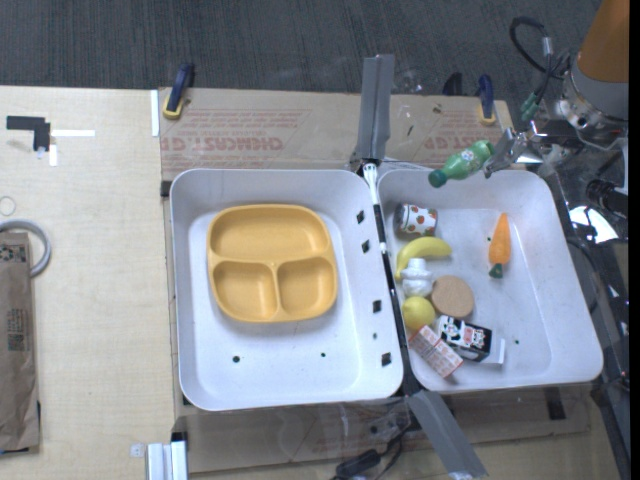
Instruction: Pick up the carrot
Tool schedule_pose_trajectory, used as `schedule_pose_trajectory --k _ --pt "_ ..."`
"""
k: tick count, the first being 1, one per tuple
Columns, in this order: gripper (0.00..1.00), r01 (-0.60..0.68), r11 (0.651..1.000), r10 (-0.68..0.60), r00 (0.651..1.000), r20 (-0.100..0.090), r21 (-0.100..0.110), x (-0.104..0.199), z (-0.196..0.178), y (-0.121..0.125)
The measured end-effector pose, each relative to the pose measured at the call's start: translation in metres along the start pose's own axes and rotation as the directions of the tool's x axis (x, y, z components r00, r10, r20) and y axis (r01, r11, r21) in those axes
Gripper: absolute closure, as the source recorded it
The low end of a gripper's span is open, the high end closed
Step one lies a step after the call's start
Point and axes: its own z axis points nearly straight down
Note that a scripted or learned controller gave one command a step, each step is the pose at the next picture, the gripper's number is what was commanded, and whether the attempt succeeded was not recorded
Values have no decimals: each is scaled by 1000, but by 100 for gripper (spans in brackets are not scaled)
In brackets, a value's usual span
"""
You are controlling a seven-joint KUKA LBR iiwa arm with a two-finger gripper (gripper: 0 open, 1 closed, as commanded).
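Note:
The orange carrot (499, 240) with a green stalk end lies upright in the right white bin (560, 298), in its right half, with nothing else touching it. My gripper (507, 154) hangs over the bin's far right corner, above and beyond the carrot and apart from it. Its tip is right next to one end of a green bottle (460, 162), which lies slanted across the bin's far rim. Whether the gripper touches the bottle is unclear.
Left of the carrot the right bin holds a spotted can (416, 219), a banana (422, 252), a white item (417, 280), a tan disc (452, 295), a lemon (418, 313) and small cartons (462, 340). The left bin (200, 368) holds a yellow divided plate (271, 261).

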Motion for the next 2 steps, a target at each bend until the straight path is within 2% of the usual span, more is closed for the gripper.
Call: schedule_pose_trajectory --k 1,2 --pt "0 1 1000 -1 1000 1 -4 -35 154 -1" --pt "100 4 1000 -4 1000 3 -5 -35 144 -1"
